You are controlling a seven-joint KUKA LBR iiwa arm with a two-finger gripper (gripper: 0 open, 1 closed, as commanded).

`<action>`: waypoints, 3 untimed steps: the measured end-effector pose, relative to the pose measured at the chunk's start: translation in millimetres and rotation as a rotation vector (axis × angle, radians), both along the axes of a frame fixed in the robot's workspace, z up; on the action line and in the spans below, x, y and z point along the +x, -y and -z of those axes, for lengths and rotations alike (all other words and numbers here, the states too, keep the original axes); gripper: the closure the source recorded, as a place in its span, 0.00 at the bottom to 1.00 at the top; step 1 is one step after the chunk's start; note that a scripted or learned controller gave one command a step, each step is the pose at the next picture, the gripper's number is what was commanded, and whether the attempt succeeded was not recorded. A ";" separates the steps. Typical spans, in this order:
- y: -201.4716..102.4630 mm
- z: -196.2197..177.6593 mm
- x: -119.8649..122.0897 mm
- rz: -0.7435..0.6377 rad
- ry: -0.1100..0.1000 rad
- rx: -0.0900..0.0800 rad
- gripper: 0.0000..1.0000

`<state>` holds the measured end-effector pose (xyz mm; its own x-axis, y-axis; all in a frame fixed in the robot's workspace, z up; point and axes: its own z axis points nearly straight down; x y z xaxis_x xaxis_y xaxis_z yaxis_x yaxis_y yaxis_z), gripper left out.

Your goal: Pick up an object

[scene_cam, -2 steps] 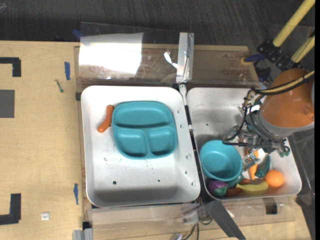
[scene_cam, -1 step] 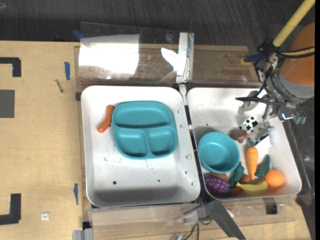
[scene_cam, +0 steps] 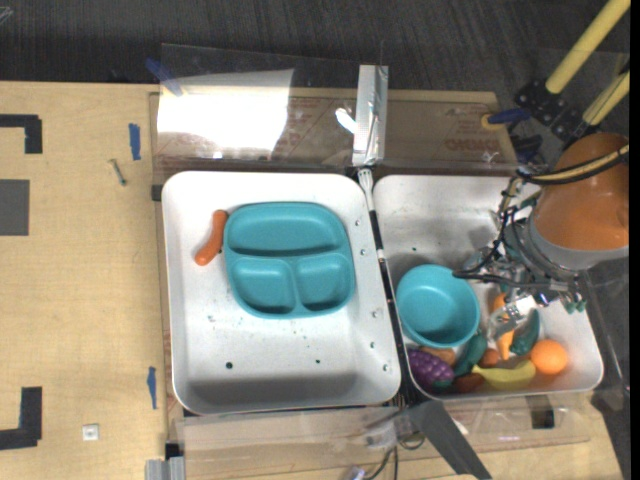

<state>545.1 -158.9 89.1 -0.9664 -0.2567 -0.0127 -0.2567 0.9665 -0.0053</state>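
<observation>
At the near end of the right white bin (scene_cam: pixel 440 203) lie purple toy grapes (scene_cam: pixel 432 367), a yellow toy banana (scene_cam: pixel 507 373) and a small orange ball (scene_cam: pixel 549 356), all crowded together. Just behind them sits a round teal bowl (scene_cam: pixel 437 303), with the gripper (scene_cam: pixel 515 308) low beside it; I cannot tell its state. In the left white bin (scene_cam: pixel 270 368), a teal divided plate (scene_cam: pixel 290 258) lies beside an orange toy carrot (scene_cam: pixel 211 238).

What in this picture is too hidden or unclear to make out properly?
- Gripper, camera view: the arm's wrist and cables cover its fingers, so open or shut is unclear.
- Toy pile in the right bin: pieces overlap; the teal bowl and the arm hide parts.
- Purple grapes: partly under the bowl's edge.
</observation>
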 end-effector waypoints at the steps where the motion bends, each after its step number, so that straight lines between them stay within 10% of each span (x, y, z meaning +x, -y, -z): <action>1: -1.4 -1.6 -48.5 0.009 0.010 -0.015 0.00; 2: -2.5 -14.3 -43.3 0.008 0.027 -0.016 1.00; 3: 14.8 -206.4 1.0 -0.002 0.003 -0.002 1.00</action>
<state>546.1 -173.8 295.5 -0.9658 -0.2588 -0.0147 -0.2587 0.9659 -0.0075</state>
